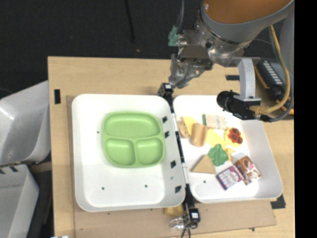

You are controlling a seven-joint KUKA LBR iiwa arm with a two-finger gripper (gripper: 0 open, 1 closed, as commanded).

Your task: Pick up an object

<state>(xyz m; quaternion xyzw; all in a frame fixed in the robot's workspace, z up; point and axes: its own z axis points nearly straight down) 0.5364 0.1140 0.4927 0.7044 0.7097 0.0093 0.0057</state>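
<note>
The gripper (182,76) hangs over the far edge between both bins, honestly can't tell its grip; toy food sits in the right bin (270,155).

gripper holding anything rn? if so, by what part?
Nothing held as far as the view shows. The gripper is above the bins' back edge, with no item between its fingers; the toy food lies in the right bin.

No readable text, brand, number or sign anywhere. Printed wrappers on the purple packet (228,177) and the brown packet (247,168) in the right bin (267,148), but too small and blurred to make out.
</note>
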